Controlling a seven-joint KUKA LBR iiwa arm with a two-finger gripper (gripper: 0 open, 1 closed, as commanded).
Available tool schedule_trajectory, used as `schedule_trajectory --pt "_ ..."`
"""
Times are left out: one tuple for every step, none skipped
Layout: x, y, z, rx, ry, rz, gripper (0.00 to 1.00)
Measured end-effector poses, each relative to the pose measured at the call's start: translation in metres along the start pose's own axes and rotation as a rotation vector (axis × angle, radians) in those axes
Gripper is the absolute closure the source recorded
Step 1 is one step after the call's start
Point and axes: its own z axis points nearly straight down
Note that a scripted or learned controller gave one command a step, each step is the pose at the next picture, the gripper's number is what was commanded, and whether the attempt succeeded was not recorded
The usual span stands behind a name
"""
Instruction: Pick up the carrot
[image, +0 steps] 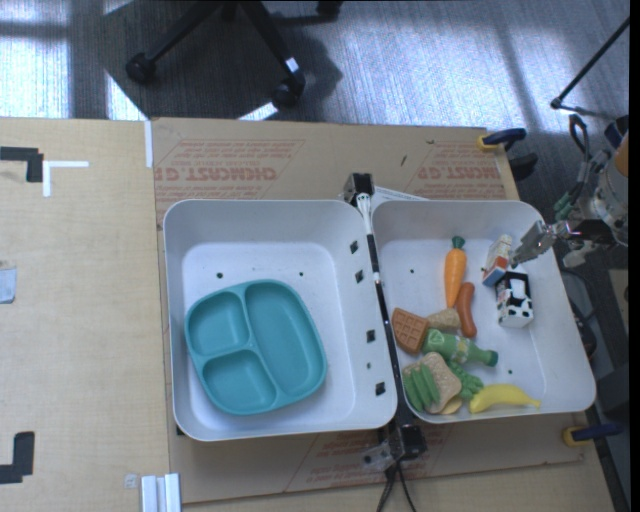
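**Carrot sitting free, arm parked at the bin's edge**

Carrot (455, 273) lies in the right bin (560, 300), up in the far-middle part, orange body running roughly lengthwise with its green top pointing toward the back wall. It sits a bit apart from the main pile, which probably makes it the easier grab: nothing lies on top of it, and only the little sausage (466, 308) is just beside its lower end.

Most of the toy food is bunched toward the near side of that bin: a waffle (409, 329), a green bottle-looking piece (460, 347), a sandwich (438, 385) and a banana (503, 399). A cow-patterned carton (516, 300) stands near the right wall.

The gripper (540, 240) pokes in over the far right corner, close to that carton and a small white-and-red item (497, 259), and well apart from the carrot. Can't tell whether the fingers are open or closed, too small and cluttered there. Nothing visibly between them.

The left bin (200, 230) holds a teal divided plate (256, 346). So the pick looks not yet started; the arm would need to slide left first.
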Motion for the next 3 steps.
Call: schedule_trajectory --pt "0.041 0.017 0.135 -0.005 0.0 0.177 0.0" --pt "0.088 0.078 0.148 0.001 0.0 0.602 0.0" --pt "0.087 0.078 0.14 0.005 -0.004 0.591 1.0"
